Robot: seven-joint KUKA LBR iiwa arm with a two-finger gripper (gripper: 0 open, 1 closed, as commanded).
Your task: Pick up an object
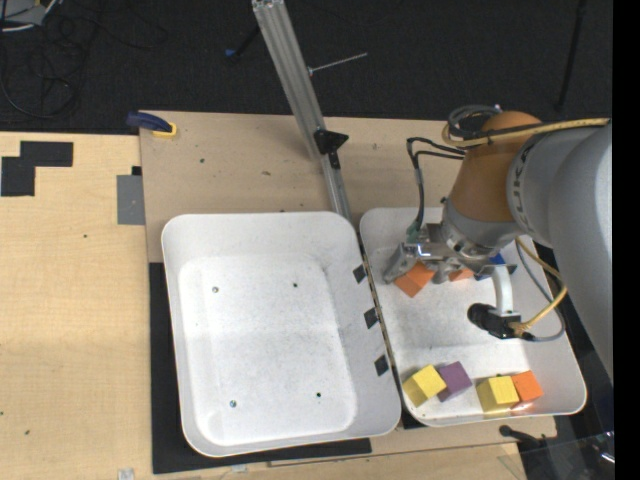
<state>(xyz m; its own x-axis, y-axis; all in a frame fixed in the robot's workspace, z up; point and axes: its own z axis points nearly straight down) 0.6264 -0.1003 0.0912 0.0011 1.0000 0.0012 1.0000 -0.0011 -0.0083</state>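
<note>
My gripper [428,260] hangs over the upper left part of the right bin [565,393], under the orange wrist band. An orange block [411,282] sits right at its lower left tip, touching or nearly touching it; whether it is gripped is unclear. A second reddish-orange piece [461,274] peeks out just right of the gripper. Along the bin's front edge lie a yellow block [424,384], a purple block [455,377], another yellow block [497,394] and an orange block [527,386].
The left bin [190,268] lies beside the right one, joined by black clips [371,317]. A slanted aluminium rail [300,88] rises behind the bins. A black cable connector [492,319] dangles from the arm over the right bin. A small blue item [502,262] shows by the wrist.
</note>
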